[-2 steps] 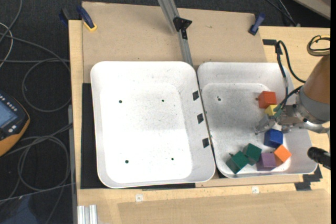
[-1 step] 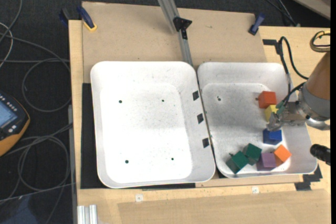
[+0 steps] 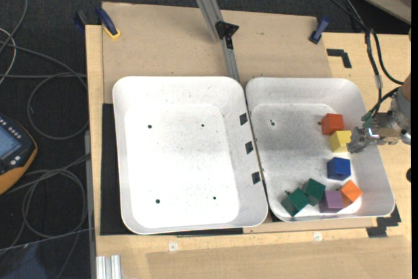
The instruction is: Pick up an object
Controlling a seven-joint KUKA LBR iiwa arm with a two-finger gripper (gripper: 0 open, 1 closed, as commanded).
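White and shallow, the left bin [image 3: 176, 153] sits on the table [image 3: 163, 42], its floor lightly speckled. Touching it on the right is the right bin [image 3: 287, 140], which holds every block. Against that bin's near edge lie two green blocks [image 3: 305, 195], then a purple block [image 3: 333, 200] and an orange block [image 3: 351, 191]. Farther back, along its right side, come a blue block [image 3: 338, 168], a yellow block [image 3: 340, 139] and a red-orange block [image 3: 332, 123]. The gripper [image 3: 360, 138] hangs just right of the yellow block, over the bin's right wall; whether it is apart or closed cannot be told.
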